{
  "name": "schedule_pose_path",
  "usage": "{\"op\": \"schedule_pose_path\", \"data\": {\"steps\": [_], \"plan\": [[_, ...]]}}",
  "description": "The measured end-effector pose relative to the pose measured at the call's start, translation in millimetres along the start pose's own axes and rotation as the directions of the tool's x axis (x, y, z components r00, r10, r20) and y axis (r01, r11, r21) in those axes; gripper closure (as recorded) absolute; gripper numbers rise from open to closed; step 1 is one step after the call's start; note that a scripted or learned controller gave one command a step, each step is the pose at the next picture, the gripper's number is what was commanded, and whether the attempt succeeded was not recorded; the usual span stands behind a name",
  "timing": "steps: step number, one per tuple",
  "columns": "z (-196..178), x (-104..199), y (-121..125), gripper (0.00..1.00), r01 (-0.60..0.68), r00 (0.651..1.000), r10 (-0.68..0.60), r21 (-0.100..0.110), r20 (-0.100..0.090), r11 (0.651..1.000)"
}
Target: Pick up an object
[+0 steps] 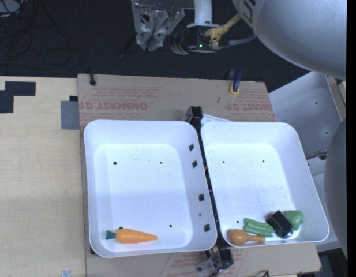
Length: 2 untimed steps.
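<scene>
An orange carrot with a green top (134,235) lies in the near left corner of the left bin (89,172). In the near right corner of the right bin (303,154) sit a tan pear-shaped piece (244,237), a green pod (258,227), a black block (280,223) and a green piece (295,216), all packed close together. My gripper (156,32) hangs high above the far edge of the bench, well away from both bins, with nothing seen in it.
The bins stand side by side on a cardboard sheet (166,100), with a black divider clip strip (199,172) between them. A blue and yellow clamp (236,82) sits at the far edge. The grey arm (299,16) looms at the upper right.
</scene>
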<state>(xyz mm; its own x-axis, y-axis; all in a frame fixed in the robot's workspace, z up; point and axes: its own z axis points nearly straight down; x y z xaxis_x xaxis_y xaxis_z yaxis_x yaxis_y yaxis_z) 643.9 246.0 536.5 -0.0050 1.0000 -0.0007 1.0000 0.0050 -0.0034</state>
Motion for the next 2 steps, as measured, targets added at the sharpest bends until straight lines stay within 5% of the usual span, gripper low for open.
{"op": "schedule_pose_path", "data": {"steps": [2], "plan": [[-0.7,-3.0,-37.9,1.00,-0.002,1.000,0.002,0.003,0.001,1.000]]}}
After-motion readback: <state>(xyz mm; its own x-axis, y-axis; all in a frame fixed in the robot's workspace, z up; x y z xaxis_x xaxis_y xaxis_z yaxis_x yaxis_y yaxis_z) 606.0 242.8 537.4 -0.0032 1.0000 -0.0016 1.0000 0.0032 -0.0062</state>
